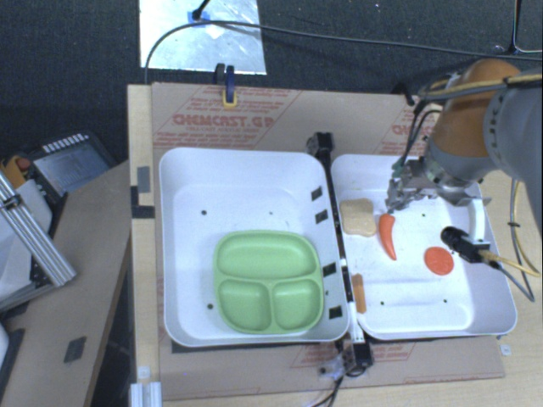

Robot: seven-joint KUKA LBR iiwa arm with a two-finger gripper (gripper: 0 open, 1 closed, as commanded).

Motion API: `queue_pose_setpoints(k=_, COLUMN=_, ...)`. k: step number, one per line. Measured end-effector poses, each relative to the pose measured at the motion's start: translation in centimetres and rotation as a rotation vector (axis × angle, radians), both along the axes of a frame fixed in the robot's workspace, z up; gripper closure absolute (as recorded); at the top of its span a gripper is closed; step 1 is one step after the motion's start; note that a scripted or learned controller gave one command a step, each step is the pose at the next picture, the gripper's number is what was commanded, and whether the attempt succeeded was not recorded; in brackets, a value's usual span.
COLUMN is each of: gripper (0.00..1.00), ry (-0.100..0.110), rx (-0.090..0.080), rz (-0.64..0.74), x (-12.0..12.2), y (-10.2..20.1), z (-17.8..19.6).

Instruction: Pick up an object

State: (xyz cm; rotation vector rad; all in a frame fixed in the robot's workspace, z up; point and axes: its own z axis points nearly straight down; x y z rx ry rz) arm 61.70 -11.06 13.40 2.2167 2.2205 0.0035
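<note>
Left bin, well to the gripper's left: holds a green divided plate, 3 compartments, lying flat toward the bin's near right corner. Black clips sit along the seam btwn the two bins.

Right bin, the one the gripper is over: a pale yellowish block lies just left of and slightly below the gripper tip, near the seam. An orange carrot-shaped piece lies directly beneath the tip, its upper end touching or nearly touching it, body running down and away toward the near side. A small orange stick sits against the seam wall, well below-left of the tip. A red-orange disc lies below-right of the tip, apart from the carrot.

Gripper: pointing down into the right bin's far-left part, right above the carrot's top end. Finger state: can't tell at this res. Nothing is visibly lifted; the carrot looks to be resting on the bin floor.

Arm w/ orange band comes in from the right, above the bin's far right corner.
</note>
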Motion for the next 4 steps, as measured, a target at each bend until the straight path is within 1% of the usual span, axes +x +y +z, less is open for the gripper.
queue_pose_setpoints(k=1, gripper=1.00, ry=-0.002, rx=0.000, rz=0.002, x=0.6, y=0.0, z=4.5)
queue_pose_setpoints(k=2, gripper=1.00, ry=-0.002, rx=0.000, rz=-0.001, x=0.1, y=-0.7, z=9.4)
queue_pose_setpoints(k=3, gripper=1.00, ry=-0.002, rx=0.000, rz=0.002, x=0.2, y=-0.7, z=13.7)
queue_pose_setpoints(k=4, gripper=1.00, ry=0.003, rx=0.003, rz=0.007, x=-0.4, y=4.8, z=13.2)
